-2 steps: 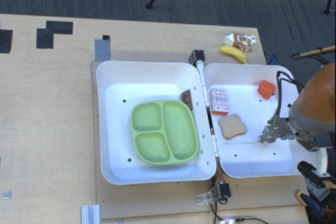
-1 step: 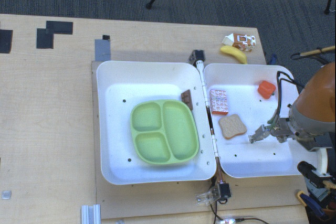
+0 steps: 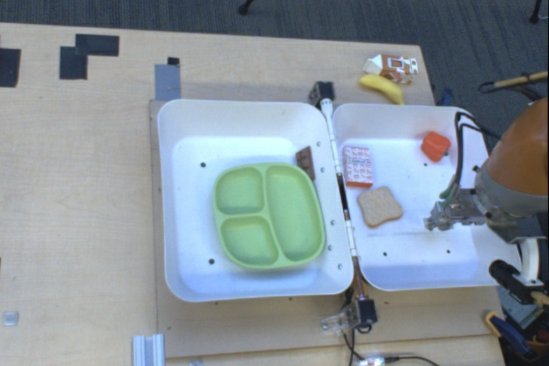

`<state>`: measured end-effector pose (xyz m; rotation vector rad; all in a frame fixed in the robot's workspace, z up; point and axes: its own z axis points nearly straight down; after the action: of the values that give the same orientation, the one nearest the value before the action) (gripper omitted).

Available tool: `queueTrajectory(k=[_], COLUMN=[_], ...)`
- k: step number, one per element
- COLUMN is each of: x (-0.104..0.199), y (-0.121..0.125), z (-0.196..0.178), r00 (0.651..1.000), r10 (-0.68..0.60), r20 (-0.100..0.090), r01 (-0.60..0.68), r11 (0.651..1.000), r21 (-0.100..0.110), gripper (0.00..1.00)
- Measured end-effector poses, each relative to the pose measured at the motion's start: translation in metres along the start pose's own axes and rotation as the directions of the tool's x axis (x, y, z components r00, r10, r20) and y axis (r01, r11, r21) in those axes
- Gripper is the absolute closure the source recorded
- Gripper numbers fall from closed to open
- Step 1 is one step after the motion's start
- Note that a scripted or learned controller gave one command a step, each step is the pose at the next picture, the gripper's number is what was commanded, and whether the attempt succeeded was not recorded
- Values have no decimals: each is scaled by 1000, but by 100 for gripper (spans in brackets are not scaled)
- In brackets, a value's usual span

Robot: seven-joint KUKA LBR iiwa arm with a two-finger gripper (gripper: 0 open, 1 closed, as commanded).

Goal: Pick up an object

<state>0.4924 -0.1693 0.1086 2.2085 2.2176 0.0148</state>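
As the camera view looked down on the bench point(image 3: 77, 210) at a slant, two shallow white bins sat side by side on it. The left bin point(image 3: 184, 184) held a green divided plate point(image 3: 268, 217) with three compartments, lying flat toward the bin's near right part; a small brown object point(image 3: 304, 157) lay just beyond the plate's far right corner, close to the wall between the bins. The right bin point(image 3: 403, 270) held a red-and-white packet point(image 3: 357, 165) near its left wall, a slice of toy bread point(image 3: 380, 207) just in front of that packet, and an orange-red block point(image 3: 435, 146) toward the far right. The arm point(image 3: 519, 163) reached in from the right, orange band visible, with the gripper point(image 3: 442, 219) low over the right bin's floor, to the right of the bread and apart from it. Nothing was seen between its tips; whether it was open or closed could not be told. Beyond the bins, on the bench, lay a toy banana point(image 3: 381, 87) and a small carton point(image 3: 395, 66) just behind it.
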Motion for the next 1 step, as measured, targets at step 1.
queueTrajectory(k=[1], x=[0], y=[0], z=[0], r00=[1000], r10=[0], r20=[0], r01=[0], r11=[1000], r21=[0], gripper=[0])
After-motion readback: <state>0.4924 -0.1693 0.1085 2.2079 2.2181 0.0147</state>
